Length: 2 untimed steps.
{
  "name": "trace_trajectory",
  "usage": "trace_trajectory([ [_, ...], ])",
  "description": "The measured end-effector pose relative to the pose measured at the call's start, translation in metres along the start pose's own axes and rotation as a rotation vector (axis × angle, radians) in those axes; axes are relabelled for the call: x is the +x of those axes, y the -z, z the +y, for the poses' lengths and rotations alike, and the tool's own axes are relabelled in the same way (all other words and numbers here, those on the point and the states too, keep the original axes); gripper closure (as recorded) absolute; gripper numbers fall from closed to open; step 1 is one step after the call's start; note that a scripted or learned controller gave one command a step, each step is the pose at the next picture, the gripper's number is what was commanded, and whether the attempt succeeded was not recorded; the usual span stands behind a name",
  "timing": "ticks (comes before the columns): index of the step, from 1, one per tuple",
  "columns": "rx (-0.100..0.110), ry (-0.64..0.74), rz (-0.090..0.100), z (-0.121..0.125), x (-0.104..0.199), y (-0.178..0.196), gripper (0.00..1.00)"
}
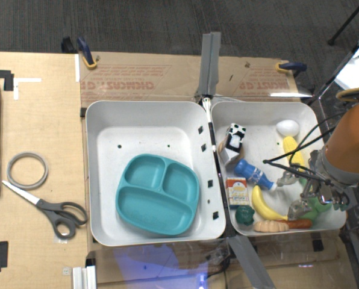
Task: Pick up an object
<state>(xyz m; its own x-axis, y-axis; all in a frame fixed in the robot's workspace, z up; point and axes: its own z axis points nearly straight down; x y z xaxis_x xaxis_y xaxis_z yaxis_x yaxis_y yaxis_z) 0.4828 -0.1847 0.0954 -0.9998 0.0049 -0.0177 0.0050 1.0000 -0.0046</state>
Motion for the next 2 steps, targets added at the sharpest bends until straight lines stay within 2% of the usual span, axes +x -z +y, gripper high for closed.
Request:
trace_trajectory([
  [1,-0.001,0.115,-0.004,0.078,-0.001,0.001,0.00],
  [2,-0.008,0.229,0.015,-0.036,-0.011,-0.004,0.00],
])
